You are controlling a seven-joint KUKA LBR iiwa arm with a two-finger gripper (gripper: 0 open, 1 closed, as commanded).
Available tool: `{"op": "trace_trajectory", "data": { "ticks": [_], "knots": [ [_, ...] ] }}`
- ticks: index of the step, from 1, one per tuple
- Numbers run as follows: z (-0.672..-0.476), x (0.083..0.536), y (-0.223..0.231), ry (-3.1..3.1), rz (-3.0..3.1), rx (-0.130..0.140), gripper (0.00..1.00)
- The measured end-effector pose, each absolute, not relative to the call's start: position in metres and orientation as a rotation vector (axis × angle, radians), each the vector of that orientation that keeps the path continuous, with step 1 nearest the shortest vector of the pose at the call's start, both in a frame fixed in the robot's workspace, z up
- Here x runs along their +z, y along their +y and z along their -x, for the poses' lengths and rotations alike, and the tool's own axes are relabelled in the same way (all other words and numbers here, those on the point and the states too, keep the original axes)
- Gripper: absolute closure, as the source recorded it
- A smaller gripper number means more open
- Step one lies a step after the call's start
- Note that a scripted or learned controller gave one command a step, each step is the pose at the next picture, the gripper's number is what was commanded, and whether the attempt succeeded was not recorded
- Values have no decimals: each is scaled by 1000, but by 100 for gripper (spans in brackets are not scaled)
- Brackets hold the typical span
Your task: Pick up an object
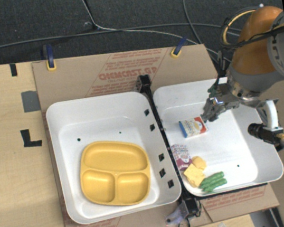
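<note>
Green bean pod toy (213, 181): front of the right bin (243, 142), touching a yellow cheese-like wedge (195, 172). Both look like light moulded plastic, smooth and likely slippery; best taken across the narrow width.
Small printed packet (180, 155): just behind the wedge, by the divider; flat, probably soft and hard to pinch.
Yellow divided tray (115, 171): left bin (64, 128), rigid and broad, a poor candidate.
Small carton (193, 127): white with blue and red print, mid right bin; light, stiff, easily crushed; grip across the short sides.
End effector (212, 111): just beside the carton, nothing visibly between its fingers; whether spread or closed cannot be told.
</note>
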State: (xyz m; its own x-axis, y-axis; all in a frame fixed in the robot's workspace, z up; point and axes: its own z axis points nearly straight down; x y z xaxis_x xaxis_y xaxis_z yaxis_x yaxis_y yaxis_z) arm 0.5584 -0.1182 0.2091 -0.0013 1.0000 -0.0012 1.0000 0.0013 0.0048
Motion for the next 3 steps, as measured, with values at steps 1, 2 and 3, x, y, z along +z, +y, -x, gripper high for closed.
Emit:
{"op": "trace_trajectory", "data": {
  "ticks": [1,2,3],
  "knots": [
    [-577,201,-64,2230,-2216,1,100],
    [-597,216,-14,2230,-2214,3,100],
    [-613,228,33,2229,-2215,2,100]
  ]
}}
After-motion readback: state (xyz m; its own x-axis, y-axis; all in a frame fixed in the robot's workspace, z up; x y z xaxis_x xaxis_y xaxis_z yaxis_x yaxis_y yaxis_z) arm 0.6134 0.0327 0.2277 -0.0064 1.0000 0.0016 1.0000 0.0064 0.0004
